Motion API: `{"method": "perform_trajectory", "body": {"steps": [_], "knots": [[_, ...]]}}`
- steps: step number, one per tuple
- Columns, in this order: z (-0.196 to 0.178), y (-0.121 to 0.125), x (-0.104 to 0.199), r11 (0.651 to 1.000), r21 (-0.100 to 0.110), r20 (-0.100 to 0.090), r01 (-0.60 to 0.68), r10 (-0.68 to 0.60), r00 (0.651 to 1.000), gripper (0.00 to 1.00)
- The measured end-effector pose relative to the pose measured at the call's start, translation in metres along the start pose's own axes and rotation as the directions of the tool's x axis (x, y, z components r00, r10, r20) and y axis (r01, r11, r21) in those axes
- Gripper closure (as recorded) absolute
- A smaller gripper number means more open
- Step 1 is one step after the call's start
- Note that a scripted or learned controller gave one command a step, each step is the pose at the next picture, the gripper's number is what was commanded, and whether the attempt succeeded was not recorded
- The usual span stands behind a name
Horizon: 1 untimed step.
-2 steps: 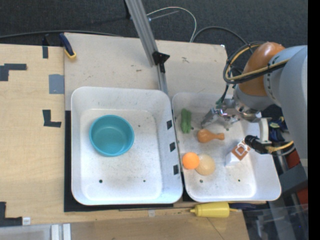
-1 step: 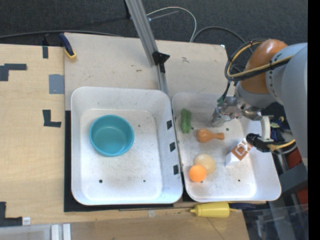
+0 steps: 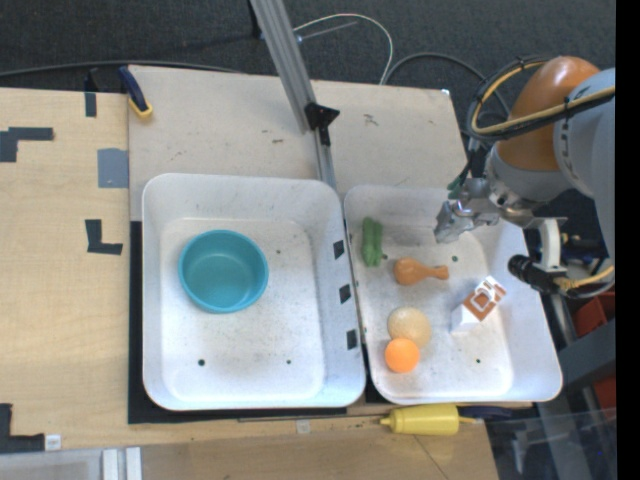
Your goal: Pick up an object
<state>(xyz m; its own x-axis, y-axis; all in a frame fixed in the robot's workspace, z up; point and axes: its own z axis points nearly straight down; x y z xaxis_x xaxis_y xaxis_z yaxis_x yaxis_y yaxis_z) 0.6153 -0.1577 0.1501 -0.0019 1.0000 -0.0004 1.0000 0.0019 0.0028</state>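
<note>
1. The grey arm's gripper [image 3: 452, 220] hung over the upper part of the right-hand shallow white bin [image 3: 528, 380], in the right half of the frame. Whether its fingers were apart or together could not be told, as they were too small and blurred; nothing was visibly between them.

2. Candidates for picking all lay in that bin: a green elongated vegetable-like toy [image 3: 372, 240] near its left wall, an orange-brown pear-shaped toy with a stem [image 3: 418, 271] just below and left of the gripper, a pale beige ball [image 3: 408, 324], a bright orange ball [image 3: 402, 355] touching it from below, and a small white-and-orange carton [image 3: 481, 302] toward the right.

3. The nearest thing was the pear-shaped toy. A likely failure: its rounded, tapering body could slip out sideways if the fingers closed off-centre.

4. The two balls sat together; going for one risked nudging the other and rolling both away.

5. A descent straight down from this spot probably would have met bare bin floor.

6. The turquoise round bowl [image 3: 224, 270] sat alone in the left bin [image 3: 160, 368], well apart, a wide thing to grip.
</note>
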Motion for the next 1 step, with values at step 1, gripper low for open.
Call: {"method": "perform_trajectory", "body": {"steps": [1], "knots": [[-0.0612,0.0067,-0.0045,1.000,-0.003,0.001,0.000,0.000,1.000,1.00]]}}
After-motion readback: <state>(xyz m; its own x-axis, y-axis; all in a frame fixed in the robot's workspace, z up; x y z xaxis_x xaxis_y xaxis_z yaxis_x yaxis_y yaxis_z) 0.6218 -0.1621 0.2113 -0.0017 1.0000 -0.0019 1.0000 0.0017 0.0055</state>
